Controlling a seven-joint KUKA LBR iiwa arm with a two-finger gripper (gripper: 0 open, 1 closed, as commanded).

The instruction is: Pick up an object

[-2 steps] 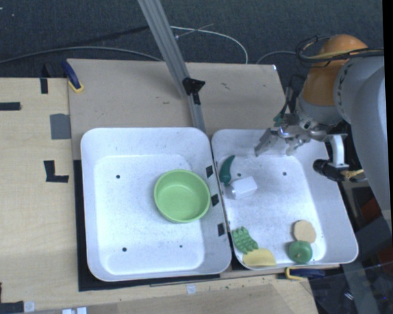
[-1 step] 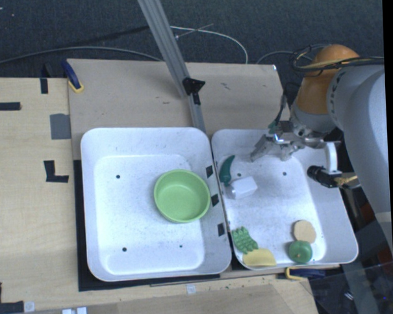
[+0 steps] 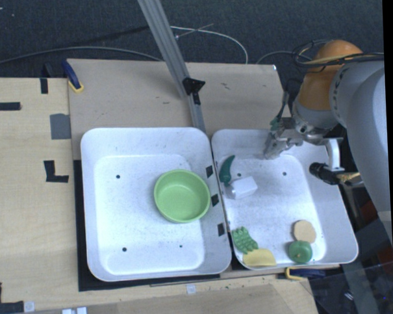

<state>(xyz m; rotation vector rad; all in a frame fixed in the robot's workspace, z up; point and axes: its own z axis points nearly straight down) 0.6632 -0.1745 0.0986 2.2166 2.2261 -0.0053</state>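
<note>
A green bowl sits in the left bin. In the right bin, a white block lies left of and below the gripper, well apart; whether the jaws are parted, I cannot tell.

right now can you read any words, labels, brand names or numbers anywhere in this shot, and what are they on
None: no readable text in the camera view.
The white block in the right bin shows no legible print.
The green bowl in the left bin is plain.
The black marks on the bench are tape shapes, not letters.
The gripper carries no readable label.
</note>
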